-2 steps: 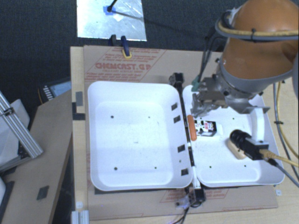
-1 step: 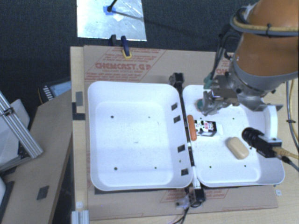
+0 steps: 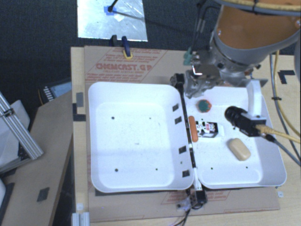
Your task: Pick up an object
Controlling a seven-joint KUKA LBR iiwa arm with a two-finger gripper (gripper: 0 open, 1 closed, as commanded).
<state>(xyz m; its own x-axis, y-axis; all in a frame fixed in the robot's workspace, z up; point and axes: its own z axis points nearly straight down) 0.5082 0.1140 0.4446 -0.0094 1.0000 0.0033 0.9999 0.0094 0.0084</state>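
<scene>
Four loose things lie in the right bin [image 3: 270, 171]: one green ball [image 3: 204, 106], one orange stick [image 3: 193, 128] along the inner wall, one black-and-white block [image 3: 209, 128] just beside it, and one tan soap [image 3: 239, 149] nearer the front. One black cylinder [image 3: 240, 120] with a yellow cable juts in from the right, between ball and soap. My gripper [image 3: 196, 89] hangs over the bin's far-left corner, just behind the ball — I cannot tell how it's set. One left bin [image 3: 101, 91] sits beside, on cardboard [image 3: 141, 62].
</scene>
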